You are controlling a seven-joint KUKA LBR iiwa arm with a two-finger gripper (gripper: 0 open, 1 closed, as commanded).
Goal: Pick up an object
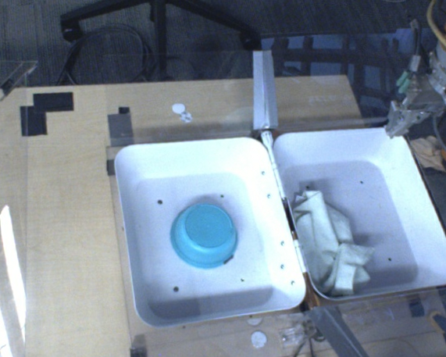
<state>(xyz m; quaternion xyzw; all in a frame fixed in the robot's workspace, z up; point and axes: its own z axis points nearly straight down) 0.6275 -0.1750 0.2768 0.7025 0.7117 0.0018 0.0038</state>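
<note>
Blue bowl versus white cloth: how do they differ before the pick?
The blue bowl is round and rigid-looking; the white cloth is crumpled and shapeless. The bowl sits near the middle of the left bin; the cloth lies against the right bin's left wall. Both rest untouched, the gripper off at the right bin's far corner.

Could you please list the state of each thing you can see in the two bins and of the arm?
Blue bowl: upside down, resting on the floor of the left bin.
White cloth: crumpled in a heap, lying against the left wall of the right bin.
Gripper: outside the bins, by the right bin's far right corner, holding nothing that can be seen.
</note>
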